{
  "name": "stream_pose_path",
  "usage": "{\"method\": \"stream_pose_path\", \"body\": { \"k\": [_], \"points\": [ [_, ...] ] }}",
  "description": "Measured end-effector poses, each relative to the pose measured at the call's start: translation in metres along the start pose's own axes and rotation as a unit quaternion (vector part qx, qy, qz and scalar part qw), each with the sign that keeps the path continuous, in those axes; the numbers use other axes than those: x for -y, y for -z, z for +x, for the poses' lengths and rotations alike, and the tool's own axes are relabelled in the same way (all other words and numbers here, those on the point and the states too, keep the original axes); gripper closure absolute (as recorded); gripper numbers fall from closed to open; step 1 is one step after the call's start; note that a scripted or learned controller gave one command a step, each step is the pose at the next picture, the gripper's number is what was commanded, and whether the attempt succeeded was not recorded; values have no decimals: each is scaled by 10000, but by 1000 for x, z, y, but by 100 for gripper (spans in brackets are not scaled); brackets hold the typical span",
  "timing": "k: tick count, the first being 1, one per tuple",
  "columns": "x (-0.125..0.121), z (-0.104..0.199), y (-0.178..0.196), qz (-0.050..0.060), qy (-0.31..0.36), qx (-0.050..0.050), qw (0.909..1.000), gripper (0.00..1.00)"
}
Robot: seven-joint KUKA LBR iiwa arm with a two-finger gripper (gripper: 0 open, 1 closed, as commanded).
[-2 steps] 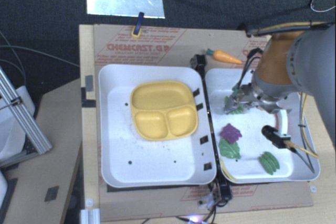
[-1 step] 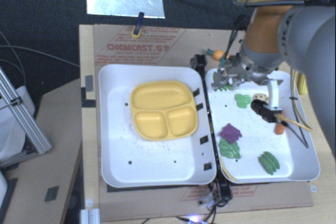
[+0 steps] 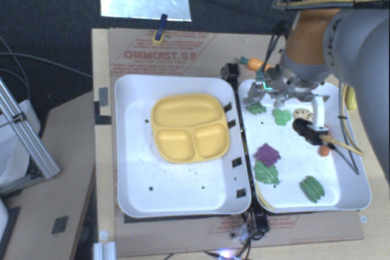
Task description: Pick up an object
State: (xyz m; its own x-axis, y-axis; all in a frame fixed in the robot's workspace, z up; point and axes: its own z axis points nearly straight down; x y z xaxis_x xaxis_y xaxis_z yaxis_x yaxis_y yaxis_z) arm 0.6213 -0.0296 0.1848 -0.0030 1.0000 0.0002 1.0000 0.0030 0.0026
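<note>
Under the wrist, the gripper (image 3: 265,92) hangs at the right bin's (image 3: 350,192) far left corner, just above a green leaf (image 3: 256,108); finger spacing I cannot tell. Best to drop straight, centre on the leaf, and stay off the wall.

overhead, slanted, both bins (image 3: 183,85) framed

We see a yellow divided tray (image 3: 188,128) in the white left bin (image 3: 131,149), and green leaves (image 3: 312,188), a purple piece (image 3: 267,153) and orange bits (image 3: 323,151) in the white right bin (image 3: 350,182).
</note>
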Motion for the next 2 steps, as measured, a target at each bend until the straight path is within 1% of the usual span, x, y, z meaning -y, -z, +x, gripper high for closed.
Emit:
{"method": "stream_pose_path", "body": {
  "k": [1, 2],
  "points": [
    [56, -15, -1, 28, -21, 2, 10000, 0],
    [117, -12, -1, 30, -18, -4, 10000, 0]
  ]
}}
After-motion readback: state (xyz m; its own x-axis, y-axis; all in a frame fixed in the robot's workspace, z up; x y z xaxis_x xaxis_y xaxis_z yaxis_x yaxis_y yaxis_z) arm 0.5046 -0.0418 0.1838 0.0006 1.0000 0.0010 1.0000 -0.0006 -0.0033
